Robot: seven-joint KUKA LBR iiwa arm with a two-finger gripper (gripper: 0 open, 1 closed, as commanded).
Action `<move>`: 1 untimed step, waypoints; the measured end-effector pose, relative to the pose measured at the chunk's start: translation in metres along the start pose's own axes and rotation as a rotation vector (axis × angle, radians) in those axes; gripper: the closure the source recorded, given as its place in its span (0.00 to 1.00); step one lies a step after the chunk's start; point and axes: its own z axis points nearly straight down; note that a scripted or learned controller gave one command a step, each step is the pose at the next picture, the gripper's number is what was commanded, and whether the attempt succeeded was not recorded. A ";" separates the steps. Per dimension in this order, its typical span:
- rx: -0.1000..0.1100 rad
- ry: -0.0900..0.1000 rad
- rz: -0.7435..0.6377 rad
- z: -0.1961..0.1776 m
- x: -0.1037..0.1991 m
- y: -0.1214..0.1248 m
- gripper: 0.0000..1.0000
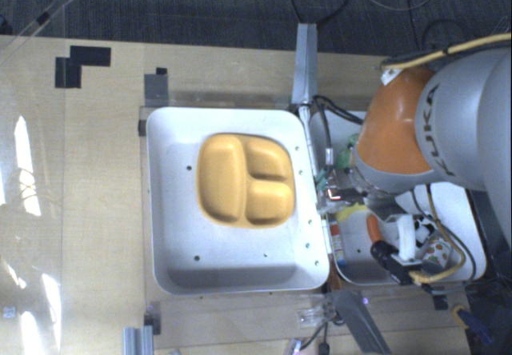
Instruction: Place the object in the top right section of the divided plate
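Surroundings: dark carpet with loose cables runs behind a pale wooden worktop (88,209) that carries two shallow white bins side by side.
Arm: the grey KUKA arm (472,121), orange band above the wrist, reaches in from the right and hangs over the right bin (472,209), probably because the object to be fetched lies there.
Left bin (232,265): it keeps the plate steady and within reach.
Divided plate (245,180): yellow, three sections, one long section on its left, two smaller on its right; the top right section looks bare.
Object: a small orange piece (373,227) in the right bin may be it; its long axis seems to run roughly up-down in view.
Gripper: hidden beneath the wrist, so its state cannot be told.
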 end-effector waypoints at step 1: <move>0.002 0.000 -0.089 0.001 0.070 -0.005 1.00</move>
